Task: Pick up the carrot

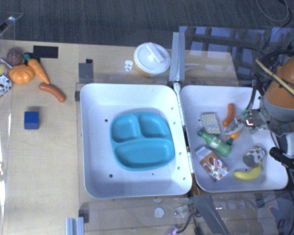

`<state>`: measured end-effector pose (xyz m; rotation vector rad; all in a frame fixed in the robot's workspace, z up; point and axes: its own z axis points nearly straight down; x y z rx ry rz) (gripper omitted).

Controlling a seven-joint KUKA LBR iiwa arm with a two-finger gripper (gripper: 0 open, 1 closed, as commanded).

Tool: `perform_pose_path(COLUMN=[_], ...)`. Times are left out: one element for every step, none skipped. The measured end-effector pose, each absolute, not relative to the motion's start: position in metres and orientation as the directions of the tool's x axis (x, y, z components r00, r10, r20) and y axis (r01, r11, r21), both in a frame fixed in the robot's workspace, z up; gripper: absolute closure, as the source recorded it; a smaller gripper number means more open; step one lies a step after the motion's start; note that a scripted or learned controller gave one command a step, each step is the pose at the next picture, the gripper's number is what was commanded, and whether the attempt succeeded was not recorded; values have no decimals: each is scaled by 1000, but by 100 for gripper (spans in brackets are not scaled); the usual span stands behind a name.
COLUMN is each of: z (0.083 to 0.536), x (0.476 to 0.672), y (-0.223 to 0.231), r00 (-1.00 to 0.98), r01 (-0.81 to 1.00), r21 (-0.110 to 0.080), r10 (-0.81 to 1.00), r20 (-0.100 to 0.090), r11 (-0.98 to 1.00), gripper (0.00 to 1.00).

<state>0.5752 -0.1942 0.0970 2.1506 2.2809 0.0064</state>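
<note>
A small orange carrot (pixel 234 133) lies in the right bin (pixel 279 182), between a green bottle (pixel 215 142) and the arm's wrist. My gripper (pixel 248 121) hangs low at the carrot's right end, close against it, and part of the carrot is hidden beneath it. From this angle I cannot make out whether anything is held. A second carrot (pixel 38 70) with a green top lies on the bench at the far left, outside both bins.
The right bin also holds an orange sausage (pixel 229 114), a patterned packet (pixel 210 123), a snack box (pixel 214 165), a banana (pixel 248 173) and a can (pixel 255 155). A blue divided tray (pixel 143 140) sits in the left bin. A white lid (pixel 152 58) lies behind.
</note>
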Motion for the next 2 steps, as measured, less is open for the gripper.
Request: perform_pose_path(z=[108,215], x=[577,626], y=[-194,-156], r00=[-61,-141], r01=[998,990], r21=[12,7], r10=[998,990], r20=[-3,-2], r11=[61,141], gripper=[100,100])
